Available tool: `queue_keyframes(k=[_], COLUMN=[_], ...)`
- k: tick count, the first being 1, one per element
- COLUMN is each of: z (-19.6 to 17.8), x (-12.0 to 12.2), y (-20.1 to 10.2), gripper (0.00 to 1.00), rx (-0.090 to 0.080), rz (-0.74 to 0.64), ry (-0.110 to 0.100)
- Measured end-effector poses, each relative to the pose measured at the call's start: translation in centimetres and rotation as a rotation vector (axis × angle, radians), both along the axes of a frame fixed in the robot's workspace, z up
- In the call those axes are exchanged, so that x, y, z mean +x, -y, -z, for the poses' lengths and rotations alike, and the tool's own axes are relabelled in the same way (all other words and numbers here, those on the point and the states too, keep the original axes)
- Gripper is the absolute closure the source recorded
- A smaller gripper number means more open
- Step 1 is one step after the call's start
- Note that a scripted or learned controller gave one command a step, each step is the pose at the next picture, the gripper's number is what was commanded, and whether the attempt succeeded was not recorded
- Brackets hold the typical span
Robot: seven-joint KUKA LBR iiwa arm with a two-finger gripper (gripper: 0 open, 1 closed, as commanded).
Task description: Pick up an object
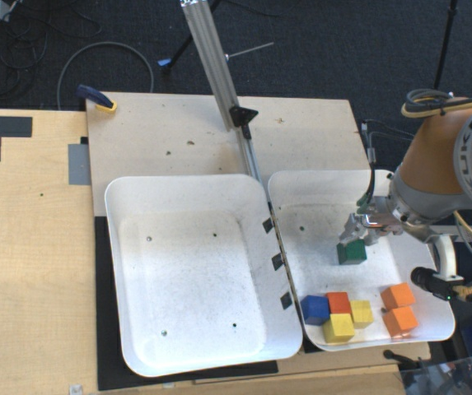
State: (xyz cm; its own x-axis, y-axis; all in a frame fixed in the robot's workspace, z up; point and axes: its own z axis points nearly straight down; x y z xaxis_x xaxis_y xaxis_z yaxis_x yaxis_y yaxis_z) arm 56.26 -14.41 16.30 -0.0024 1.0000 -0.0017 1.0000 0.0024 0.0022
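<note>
Right now the gripper (356,235) sits low over the right bin (318,200), reaching in from the right side of the view, and the green block (352,253) lies directly at its tip, on the side nearer the camera; the block touches or overlaps the tip, but I cannot tell whether the fingers are clamped on it, standing open around it, or merely resting beside it, since the grey wrist hides them from above. The green block sits alone toward the middle of the bin, looks roughly cubic with no clear long axis, so any grasp direction should serve. The other blocks are well apart along the near rim: a blue block (315,308), a red block (338,303) and two yellow blocks (339,327) clustered touching, and two orange blocks (399,308) toward the right corner; the green one is plainly the nearest candidate, and a straight lift would show whether it comes up.
</note>
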Motion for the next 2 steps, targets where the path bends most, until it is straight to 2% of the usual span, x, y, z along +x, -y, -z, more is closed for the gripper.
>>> queue_keyframes(k=[1,2], z=[-6.2,-6.0], x=[2.9,1.6], y=[-7.8,-16.1], gripper=[1.00,1.00], rx=[0.005,0.003], rz=[-0.006,-0.003], ry=[0.002,-0.004])
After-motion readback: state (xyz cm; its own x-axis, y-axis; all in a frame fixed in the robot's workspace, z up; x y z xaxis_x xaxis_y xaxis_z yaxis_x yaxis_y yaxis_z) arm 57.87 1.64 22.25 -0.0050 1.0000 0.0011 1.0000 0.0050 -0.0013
